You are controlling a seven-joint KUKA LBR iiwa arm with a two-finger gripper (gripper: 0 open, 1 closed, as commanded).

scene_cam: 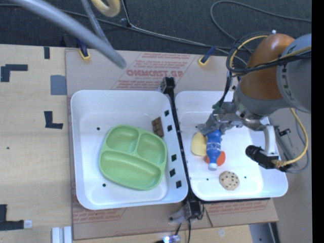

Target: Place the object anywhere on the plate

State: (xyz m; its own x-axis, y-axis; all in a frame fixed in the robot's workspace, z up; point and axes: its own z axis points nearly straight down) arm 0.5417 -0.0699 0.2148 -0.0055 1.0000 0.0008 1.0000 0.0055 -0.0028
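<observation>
Within the right bin [253,186] we log a blue bottle [213,147] with a red-orange cap, lying flat; a yellow rounded item [198,145] touching its left side; and a cookie [229,179] just below, apart from both. Above the bottle's upper end we note the gripper [221,121]; whether it is open or grips anything, we cannot tell. Left bin [81,135]: a green divided plate [133,157], plus a small brown block [158,126] near the dividing wall. Both bins sit on printed cardboard [152,70] over a wooden bench [30,151]; cables cross dark flooring behind.
</observation>
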